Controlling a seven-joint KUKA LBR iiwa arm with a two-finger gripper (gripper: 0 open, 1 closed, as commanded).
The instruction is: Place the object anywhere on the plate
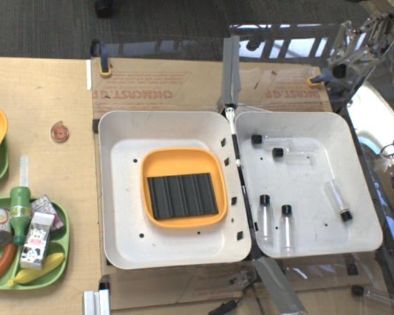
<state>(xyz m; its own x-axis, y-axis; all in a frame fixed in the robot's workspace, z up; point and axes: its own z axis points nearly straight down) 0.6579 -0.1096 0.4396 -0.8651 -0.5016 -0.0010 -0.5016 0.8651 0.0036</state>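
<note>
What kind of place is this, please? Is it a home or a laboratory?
Probably a robotics test lab, not a home: two white bins sit on taped-down cardboard, clear vials lie in the right bin, and toy food fills a green tray.

1. The scene is viewed by a single fixed camera, mounted above the bench and tilted downward at a slant.
2. The left bin (118,176) and the right bin (354,176) are both taken in whole, side by side, near the centre of the frame.
3. The dark floor (184,12) is seen at the far edge, and a wooden table (46,97) at the left.
4. The bench is seen from moderately close, so that small items remain discernible.
</note>
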